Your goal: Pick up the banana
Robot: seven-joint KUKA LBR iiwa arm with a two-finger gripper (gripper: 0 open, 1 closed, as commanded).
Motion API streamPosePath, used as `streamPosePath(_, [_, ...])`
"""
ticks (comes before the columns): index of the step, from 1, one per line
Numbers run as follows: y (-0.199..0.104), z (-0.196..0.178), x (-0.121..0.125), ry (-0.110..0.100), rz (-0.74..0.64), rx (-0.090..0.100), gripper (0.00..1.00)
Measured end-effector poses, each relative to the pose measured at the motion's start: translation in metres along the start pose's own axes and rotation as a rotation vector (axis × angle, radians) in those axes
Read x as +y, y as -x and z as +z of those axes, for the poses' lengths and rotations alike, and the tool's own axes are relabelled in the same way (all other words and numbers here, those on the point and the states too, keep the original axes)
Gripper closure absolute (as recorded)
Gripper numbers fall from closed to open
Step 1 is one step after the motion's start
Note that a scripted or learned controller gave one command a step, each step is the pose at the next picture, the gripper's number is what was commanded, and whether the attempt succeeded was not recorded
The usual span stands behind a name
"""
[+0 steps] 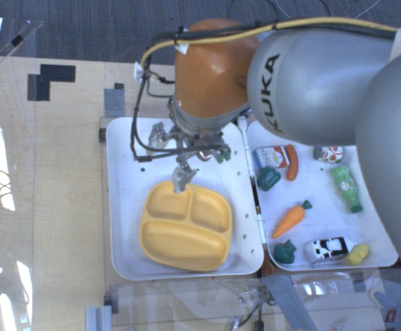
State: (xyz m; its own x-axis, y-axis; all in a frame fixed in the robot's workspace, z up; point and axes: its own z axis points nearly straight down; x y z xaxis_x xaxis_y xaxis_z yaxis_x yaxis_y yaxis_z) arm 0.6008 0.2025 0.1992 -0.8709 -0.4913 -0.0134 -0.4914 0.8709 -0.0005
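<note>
My big grey arm (338, 81) reaches over the left bin (121, 205). A yellow tray (187, 227) lies in that bin. My claw (182, 179) hangs at the tray's top edge, and I cannot tell how it stands. The little banana (357, 254) lies in the right bin's (383, 250) near corner, beside a toy cow (330, 248).

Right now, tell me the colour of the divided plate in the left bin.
Yellow: the divided plate shows best in the camera view.
</note>
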Motion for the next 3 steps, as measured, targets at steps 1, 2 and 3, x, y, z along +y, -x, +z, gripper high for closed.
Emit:
streamPosePath(1, [-0.100, 0.104, -0.021, 0.000, -0.043, -0.006, 0.00])
streamPosePath(2, [-0.071, 0.010, -0.103, -0.003, -0.080, 0.001, 0.00])
streamPosePath(3, [-0.143, 0.010, -0.143, -0.002, -0.138, 0.005, 0.00])
